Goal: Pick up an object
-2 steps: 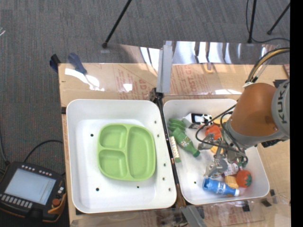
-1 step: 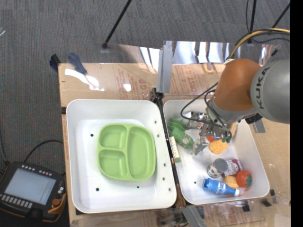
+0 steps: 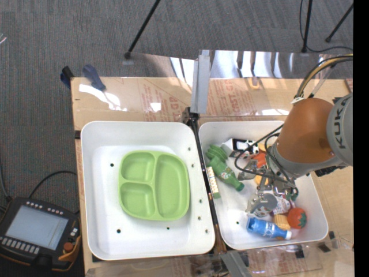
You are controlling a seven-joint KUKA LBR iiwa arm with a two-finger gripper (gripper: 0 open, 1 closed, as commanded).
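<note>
A teach pendant (image 3: 36, 231) is lying on the carpet at 8 o'clock, off the tabletop (image 3: 144, 97) edge. A blue-handled tool (image 3: 95, 81) is sitting on the tabletop near its 10 o'clock corner.

The left bin (image 3: 98, 137) is carrying a green divided plate (image 3: 154, 185), three compartments, lying flat approx. at the bin's centre.

The right bin (image 3: 320, 203) is holding the clutter. At its 9 o'clock side, a green bottle-shaped toy (image 3: 223, 169) is lying tilted, w/ a pale strip-like item (image 3: 214, 183) just beside it along the bin wall. Towards 12 o'clock, a black-and-white item (image 3: 243, 146) is lying near the back wall, too small to name. At 5 o'clock, a blue and white bottle (image 3: 268, 228) is lying on its side, a yellow item (image 3: 281, 219) is touching it, and a red round toy (image 3: 296, 217) is sitting just beside that.

The arm, orange band showing, is reaching in from 3 o'clock, and the gripper (image 3: 262, 203) is hanging over the middle of the right bin, just above the blue and white bottle. Fingers: can't tell if spread or pressed together; metal parts & cables are blurring into the clutter below. Nothing is visibly pinched between them.
</note>
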